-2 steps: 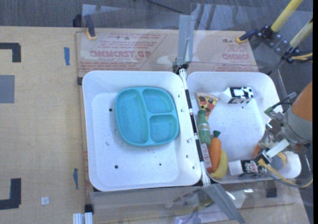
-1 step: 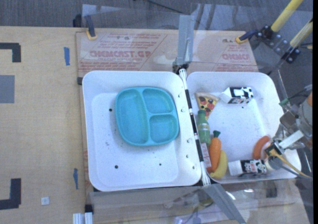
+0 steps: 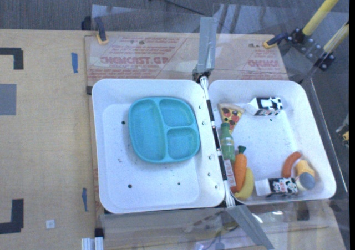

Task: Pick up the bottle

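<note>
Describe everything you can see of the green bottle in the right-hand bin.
The green bottle is small, looks like plastic, and lies on its side along the right bin's left wall, lengthwise up and down the view. Its lower half is paler, perhaps a label. The pizza slice lies just above it, the carrot just below.

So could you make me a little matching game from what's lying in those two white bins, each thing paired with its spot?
Things:
1. teal divided plate
2. green bottle
3. pizza slice
4. carrot

Places:
A. right bin, along its left wall, just below the pizza slice
B. right bin, bottom left, lying against a banana
C. left bin, on its own
D. right bin, upper left corner

Pairs: 1-C, 2-A, 3-D, 4-B
</note>
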`<state>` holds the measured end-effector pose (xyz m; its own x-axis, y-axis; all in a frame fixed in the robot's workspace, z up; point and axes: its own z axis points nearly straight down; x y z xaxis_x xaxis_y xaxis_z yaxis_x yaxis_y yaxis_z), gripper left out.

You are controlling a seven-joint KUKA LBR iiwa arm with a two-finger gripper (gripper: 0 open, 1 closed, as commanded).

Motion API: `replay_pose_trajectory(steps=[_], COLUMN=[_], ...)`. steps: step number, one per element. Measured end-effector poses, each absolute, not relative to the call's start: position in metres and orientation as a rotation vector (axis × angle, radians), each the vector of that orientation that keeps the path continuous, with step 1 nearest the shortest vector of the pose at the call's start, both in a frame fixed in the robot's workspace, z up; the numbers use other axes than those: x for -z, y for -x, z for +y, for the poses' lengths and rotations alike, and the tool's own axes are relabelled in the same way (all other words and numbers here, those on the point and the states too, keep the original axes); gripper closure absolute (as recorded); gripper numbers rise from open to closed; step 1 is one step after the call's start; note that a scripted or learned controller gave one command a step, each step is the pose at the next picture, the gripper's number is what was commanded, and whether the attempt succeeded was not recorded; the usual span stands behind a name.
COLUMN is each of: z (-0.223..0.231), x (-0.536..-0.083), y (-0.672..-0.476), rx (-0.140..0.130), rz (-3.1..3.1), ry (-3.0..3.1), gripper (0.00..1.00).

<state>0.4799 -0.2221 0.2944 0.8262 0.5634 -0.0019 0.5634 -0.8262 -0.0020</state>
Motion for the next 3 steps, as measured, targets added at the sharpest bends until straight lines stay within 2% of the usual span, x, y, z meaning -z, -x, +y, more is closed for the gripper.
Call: replay_pose_trajectory(steps=[1,2,3], z=[-0.191,-0.182,-0.211], x=[-0.435,-0.313,-0.436], y=[-0.480,-0.533,-0.582], rx=[-0.003,-0.003,0.001], rz=[-1.285,-1.369,-1.722], ry=[2.867,2.826,2.632], gripper=[1.00,1.00,1.00])
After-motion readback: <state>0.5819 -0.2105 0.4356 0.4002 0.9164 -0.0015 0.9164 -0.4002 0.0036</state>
